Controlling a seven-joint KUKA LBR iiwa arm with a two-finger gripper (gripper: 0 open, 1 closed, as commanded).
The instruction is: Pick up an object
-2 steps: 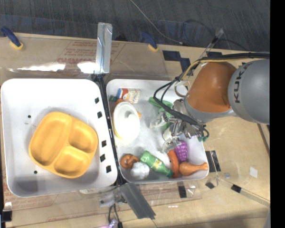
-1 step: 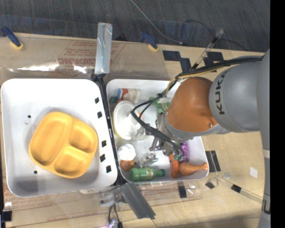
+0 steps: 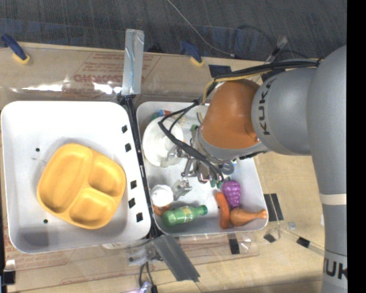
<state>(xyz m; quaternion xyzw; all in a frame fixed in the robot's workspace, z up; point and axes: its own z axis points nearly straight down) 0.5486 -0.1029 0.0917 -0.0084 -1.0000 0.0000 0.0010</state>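
Your jaws hang low in the right bin [image 3: 251,177], under the arm's orange band [image 3: 229,118], in a tangle of metal parts and black cable, and you cannot tell from this slanted view whether they are open or closed. Nothing can be seen between them, so treat the pick as not yet made. They sit among the clutter rather than clearly on one item: the purple grapes [image 3: 232,193] lie just beside them toward the bench's near edge, and the small white cup [image 3: 161,195] is near on the other side; whether either is touched is hidden by the wrist. A little further out, along the bin's near wall, you have the green bottle [image 3: 184,214] lying on its side, the orange carrot [image 3: 222,209] and the tan drumstick [image 3: 248,215], close together. The white bowl [image 3: 158,140] sits toward the far wall, partly behind the cables. In the left bin [image 3: 15,133], well apart from the jaws, the yellow divided plate [image 3: 80,185] lies alone. By my reading, you are at the descent or closing stage; the grip, the lift and the proof of a hold remain.
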